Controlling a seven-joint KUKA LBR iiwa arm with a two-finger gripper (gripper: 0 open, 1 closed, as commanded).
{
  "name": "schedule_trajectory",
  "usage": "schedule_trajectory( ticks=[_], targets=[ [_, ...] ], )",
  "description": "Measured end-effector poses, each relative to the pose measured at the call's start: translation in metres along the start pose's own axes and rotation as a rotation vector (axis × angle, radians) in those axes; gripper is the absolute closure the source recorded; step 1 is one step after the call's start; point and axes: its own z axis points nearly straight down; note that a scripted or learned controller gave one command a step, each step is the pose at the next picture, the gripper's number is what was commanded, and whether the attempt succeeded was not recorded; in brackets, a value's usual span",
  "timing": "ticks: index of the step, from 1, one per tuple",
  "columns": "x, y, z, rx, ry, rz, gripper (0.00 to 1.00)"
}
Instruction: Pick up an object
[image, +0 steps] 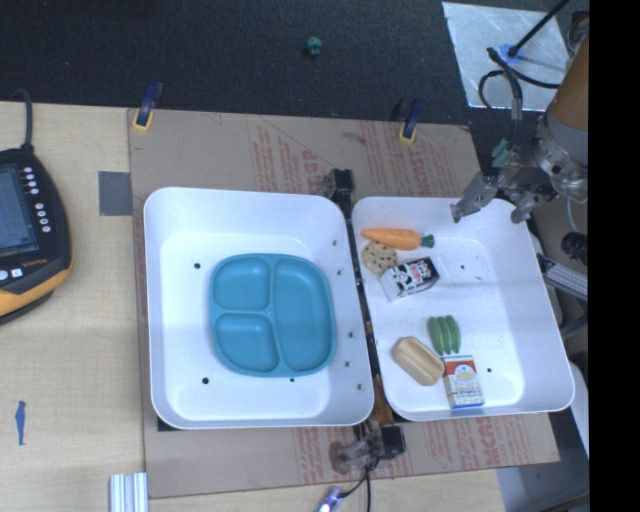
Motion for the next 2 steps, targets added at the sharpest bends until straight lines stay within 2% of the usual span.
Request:
schedule_trajectory(
  ticks=[1, 2],
  targets=[
    [0.02, -0.076, 0.088, 0.002, 0.0, -0.001, 0.0],
    [0.001, -0.092, 0.185, 0.002, 0.001, 0.0, 0.0]
  ],
)
